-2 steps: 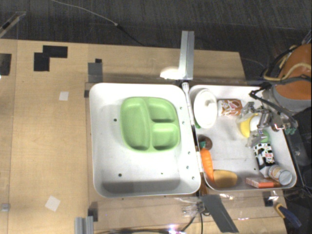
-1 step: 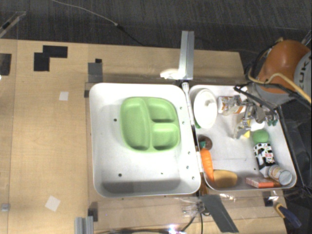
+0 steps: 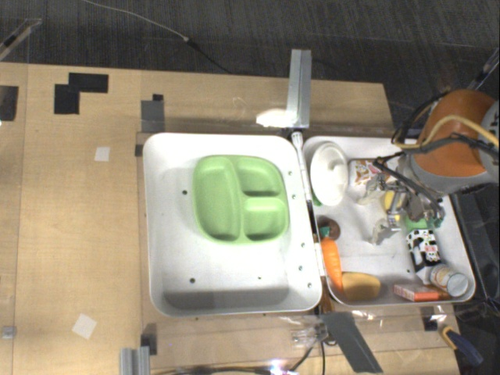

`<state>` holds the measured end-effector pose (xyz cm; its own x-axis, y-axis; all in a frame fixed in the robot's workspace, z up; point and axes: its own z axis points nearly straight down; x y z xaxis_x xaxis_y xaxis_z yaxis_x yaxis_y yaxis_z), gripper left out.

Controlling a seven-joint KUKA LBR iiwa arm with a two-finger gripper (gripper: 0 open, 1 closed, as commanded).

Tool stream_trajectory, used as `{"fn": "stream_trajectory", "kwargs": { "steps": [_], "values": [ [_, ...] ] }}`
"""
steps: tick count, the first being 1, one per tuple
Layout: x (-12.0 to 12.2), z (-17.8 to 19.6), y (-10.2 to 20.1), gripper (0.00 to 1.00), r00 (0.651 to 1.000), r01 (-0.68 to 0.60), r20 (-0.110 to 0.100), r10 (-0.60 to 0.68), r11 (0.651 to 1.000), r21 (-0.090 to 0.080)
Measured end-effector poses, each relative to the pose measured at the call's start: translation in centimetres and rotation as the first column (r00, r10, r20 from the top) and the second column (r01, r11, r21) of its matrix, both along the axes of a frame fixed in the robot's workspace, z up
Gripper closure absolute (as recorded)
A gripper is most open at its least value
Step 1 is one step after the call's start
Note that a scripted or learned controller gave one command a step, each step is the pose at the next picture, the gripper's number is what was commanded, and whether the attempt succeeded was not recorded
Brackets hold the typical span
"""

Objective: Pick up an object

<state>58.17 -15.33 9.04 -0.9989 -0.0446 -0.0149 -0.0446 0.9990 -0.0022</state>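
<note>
White cup (image 3: 328,173), carrot (image 3: 332,260), bread roll (image 3: 361,285) and cow toy (image 3: 424,247) crowd hand (image 3: 388,226) — grip state unclear.

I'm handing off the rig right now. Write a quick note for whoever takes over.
End effector: low over the middle of the right bin; grip state unclear, nothing seen held.
Right bin: white bowl at its far left, carrot and bread roll along the left and near side, cow toy and small can at right.
Left bin: green divided plate.
Done: no pick visible. Left: grasp one object and lift.
</note>
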Motion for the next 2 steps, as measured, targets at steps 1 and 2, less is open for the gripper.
{"fn": "stream_trajectory", "kwargs": {
  "steps": [1,2],
  "values": [
    [6.3,-0.1,1.0,0.00,0.998,-0.050,-0.046,0.050,0.999,-0.002],
    [2.0,0.0,2.0,0.00,0.999,0.037,-0.001,-0.037,0.999,0.000]
  ]
}}
